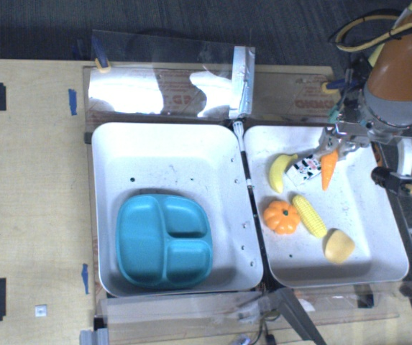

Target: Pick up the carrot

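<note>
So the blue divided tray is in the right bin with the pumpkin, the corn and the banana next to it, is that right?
Not quite. The camera view shows the blue divided tray in the left bin, apart from the food. The pumpkin, the corn and the banana lie in the right bin, as you said.

A single fixed camera looks down on the surface [26, 214] from above at a slight slant, far enough off to take in both white bins whole. The left bin [112, 149] sits at the middle of the frame and the right bin [378, 257] beside it toward the right edge. The far side of the scene lies along the top, where dark floor [191, 6] shows past the surface; the near edge runs along the bottom. The arm [396, 77] enters at the upper right.
</note>
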`<move>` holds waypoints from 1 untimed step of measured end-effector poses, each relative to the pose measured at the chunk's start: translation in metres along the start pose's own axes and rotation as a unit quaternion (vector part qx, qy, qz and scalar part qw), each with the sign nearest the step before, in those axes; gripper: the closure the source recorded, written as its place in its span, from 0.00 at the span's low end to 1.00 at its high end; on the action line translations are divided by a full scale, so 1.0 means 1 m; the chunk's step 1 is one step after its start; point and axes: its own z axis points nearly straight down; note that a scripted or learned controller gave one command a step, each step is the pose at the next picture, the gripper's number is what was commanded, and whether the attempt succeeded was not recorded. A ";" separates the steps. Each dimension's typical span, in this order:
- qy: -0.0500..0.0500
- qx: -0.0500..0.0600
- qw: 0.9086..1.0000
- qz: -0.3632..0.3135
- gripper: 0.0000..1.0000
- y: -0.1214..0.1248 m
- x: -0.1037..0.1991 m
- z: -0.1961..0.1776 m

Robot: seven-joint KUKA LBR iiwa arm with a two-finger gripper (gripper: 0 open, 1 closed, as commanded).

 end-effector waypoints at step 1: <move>0.000 0.006 1.000 -0.030 1.00 -0.038 -0.044 0.025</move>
